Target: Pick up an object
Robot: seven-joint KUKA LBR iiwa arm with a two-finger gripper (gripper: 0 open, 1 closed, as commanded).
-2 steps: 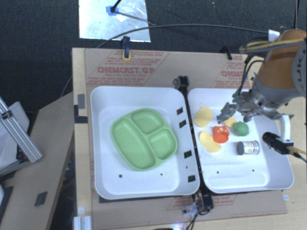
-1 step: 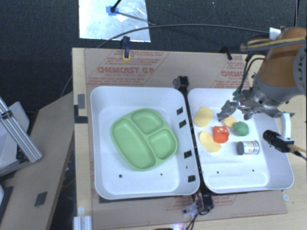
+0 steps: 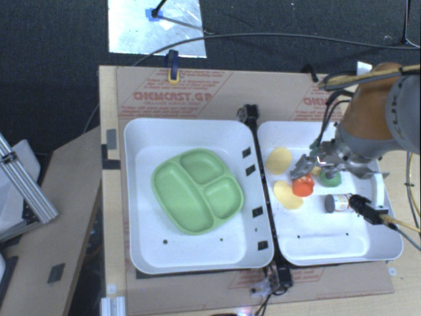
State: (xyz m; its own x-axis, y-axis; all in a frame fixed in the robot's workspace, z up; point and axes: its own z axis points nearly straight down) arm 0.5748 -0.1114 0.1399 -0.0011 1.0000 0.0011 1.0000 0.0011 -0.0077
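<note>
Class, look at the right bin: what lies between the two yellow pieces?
In the camera view, bare white bin floor separates the upper yellow piece from the lower yellow piece; the orange object sits off to the right.

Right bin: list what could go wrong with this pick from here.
1. The claw sits low over a tight cluster: orange object, green object and two yellow pieces. It may nudge neighbours instead of gripping one.
2. The small can lies on its side and could roll if bumped.
</note>
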